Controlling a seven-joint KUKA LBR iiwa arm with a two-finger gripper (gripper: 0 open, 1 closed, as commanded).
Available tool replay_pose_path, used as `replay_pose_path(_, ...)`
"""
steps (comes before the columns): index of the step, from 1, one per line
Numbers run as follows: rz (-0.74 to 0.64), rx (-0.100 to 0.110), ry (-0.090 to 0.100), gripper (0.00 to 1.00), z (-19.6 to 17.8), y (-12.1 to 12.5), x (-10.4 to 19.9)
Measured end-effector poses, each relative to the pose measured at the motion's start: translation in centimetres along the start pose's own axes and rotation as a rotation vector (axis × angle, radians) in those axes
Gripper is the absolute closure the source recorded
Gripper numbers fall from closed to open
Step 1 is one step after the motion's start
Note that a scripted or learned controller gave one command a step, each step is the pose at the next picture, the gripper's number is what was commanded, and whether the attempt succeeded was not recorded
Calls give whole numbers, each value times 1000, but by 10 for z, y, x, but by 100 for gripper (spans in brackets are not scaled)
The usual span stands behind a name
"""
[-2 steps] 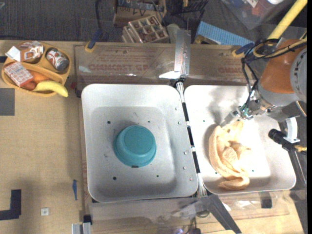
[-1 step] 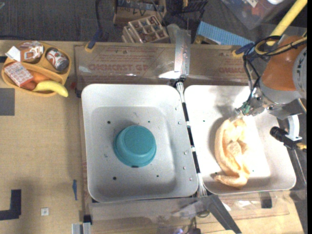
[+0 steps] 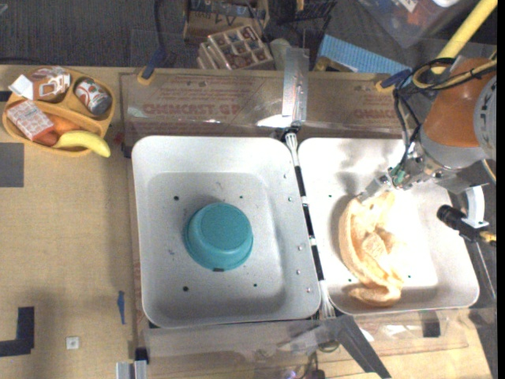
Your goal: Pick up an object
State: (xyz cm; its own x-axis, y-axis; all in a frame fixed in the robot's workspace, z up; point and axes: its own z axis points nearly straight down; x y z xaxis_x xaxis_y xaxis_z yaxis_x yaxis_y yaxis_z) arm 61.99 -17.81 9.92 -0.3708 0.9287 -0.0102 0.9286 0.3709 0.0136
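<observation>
Nearest me at the bench's front edge sit two shallow white bins side by side, one left bin and one right bin. The left bin holds a single teal bowl, turned upside down near the middle of its floor, well apart from every wall. The right bin holds one crumpled yellow-orange cloth, lying in a long curve along the bin's left half, its lower end bunched near the front wall. Over that bin's back part hangs the gripper, tilted down to the left from the grey arm with its orange band, its tip just at the upper end of the cloth; whether it touches, and how its jaws stand, I cannot tell from here. Farther back, on the bench's left corner, rests one yellow tray carrying a banana, a few small packets and a can.
</observation>
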Motion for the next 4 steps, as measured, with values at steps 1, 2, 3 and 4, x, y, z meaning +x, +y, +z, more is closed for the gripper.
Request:
replay_pose_path(1, -1, -4, -5, 100, -10, 1, -2)
replay_pose_path(2, -93, 10, 8, 100, -107, 21, 5)
replay_pose_path(3, -62, 10, 7, 100, -217, 18, 42)
replay_pose_path(4, -98, 12, 10, 100, -86, 37, 99)
